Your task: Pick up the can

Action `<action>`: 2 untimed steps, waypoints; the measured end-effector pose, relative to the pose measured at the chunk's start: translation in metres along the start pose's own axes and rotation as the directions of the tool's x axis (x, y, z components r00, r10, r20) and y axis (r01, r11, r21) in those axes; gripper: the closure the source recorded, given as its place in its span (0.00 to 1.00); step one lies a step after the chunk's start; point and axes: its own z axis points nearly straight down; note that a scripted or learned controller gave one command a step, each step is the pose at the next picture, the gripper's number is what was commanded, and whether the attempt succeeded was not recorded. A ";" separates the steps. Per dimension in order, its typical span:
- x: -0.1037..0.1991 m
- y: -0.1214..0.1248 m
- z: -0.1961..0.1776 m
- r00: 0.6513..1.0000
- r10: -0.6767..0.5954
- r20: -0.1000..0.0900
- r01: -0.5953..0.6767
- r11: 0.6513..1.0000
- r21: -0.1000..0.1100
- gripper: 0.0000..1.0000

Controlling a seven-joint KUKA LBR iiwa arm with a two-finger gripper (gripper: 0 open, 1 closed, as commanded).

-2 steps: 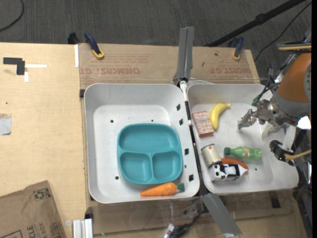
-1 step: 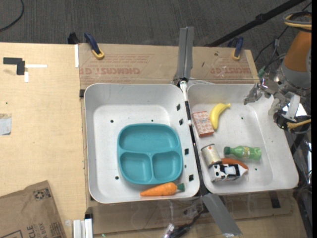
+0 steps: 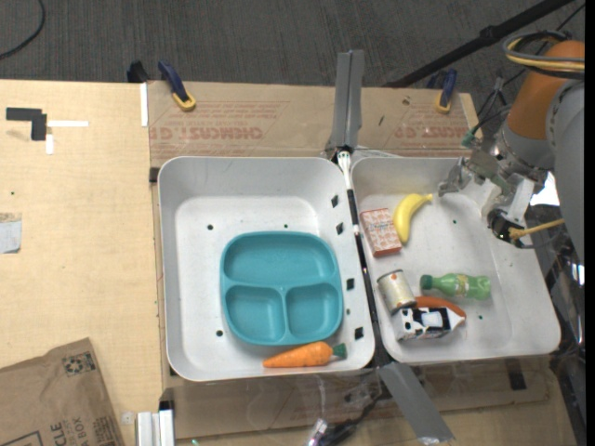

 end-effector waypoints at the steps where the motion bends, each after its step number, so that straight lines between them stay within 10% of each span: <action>1: -0.018 -0.067 -0.038 0.862 0.507 0.007 -0.507 0.862 -0.001 0.00; 2: -0.025 -0.037 -0.196 0.870 0.493 0.008 -0.493 0.870 -0.002 0.00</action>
